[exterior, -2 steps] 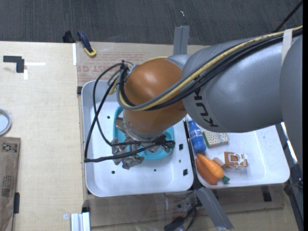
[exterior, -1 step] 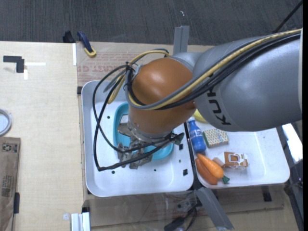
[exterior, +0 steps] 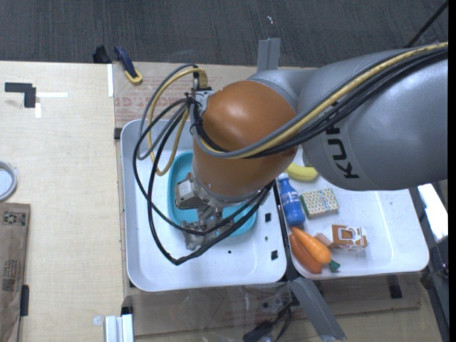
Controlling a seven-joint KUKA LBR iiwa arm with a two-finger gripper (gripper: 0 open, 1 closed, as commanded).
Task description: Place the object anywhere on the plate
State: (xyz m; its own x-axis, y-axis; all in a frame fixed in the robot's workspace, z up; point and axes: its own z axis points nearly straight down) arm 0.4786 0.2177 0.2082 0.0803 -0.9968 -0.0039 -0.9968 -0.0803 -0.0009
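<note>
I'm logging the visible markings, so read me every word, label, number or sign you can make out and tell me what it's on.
"KU", white letters cut off by the frame of the picture, on the grey arm.
A recycling-type symbol on the brown cardboard at left; any wording there is too blurred to read.
Faint reddish print on the cardboard strip behind the left bin: unreadable.
Small carton: print too small.

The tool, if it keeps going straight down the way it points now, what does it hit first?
Most likely the blue plate in the left bin, since the tool hangs over its lower edge; depth is unclear.

You see a pale wooden bench [exterior: 64, 191] under dark grey carpet floor [exterior: 214, 13]; a tape roll [exterior: 6, 182] and brown paper bag [exterior: 14, 262] lie at its left edge.
</note>
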